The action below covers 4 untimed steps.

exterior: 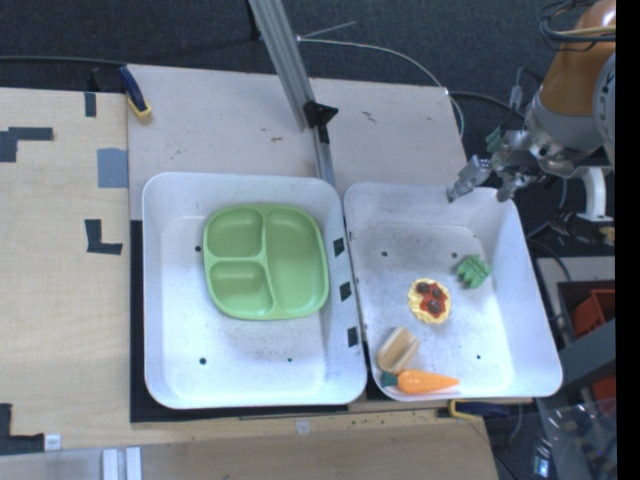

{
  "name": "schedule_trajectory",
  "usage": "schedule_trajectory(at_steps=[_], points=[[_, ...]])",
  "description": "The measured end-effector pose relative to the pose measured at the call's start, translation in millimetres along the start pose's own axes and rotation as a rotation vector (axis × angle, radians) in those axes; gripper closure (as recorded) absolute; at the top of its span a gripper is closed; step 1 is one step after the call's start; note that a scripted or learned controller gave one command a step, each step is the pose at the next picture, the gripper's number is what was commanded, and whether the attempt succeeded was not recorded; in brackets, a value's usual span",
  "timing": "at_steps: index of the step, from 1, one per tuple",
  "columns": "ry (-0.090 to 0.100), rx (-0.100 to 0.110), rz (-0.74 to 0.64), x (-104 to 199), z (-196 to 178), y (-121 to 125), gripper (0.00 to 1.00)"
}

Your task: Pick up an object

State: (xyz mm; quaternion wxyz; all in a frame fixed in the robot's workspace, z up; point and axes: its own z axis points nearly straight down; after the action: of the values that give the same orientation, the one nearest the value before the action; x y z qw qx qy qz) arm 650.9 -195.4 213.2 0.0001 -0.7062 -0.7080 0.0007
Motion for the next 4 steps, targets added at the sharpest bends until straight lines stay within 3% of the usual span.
schedule_trajectory(at_steps=[1, 3, 4], points=[[0.000, 0.001, 0.000, -0.1, 0.0, -0.1, 0.00], [0.001, 0.007, 0.001, 0.4, 109.7, -15.5, 0.00], [-0.001, 0.002, 0.000, 1.4, 125.9, -15.9, 0.00]])
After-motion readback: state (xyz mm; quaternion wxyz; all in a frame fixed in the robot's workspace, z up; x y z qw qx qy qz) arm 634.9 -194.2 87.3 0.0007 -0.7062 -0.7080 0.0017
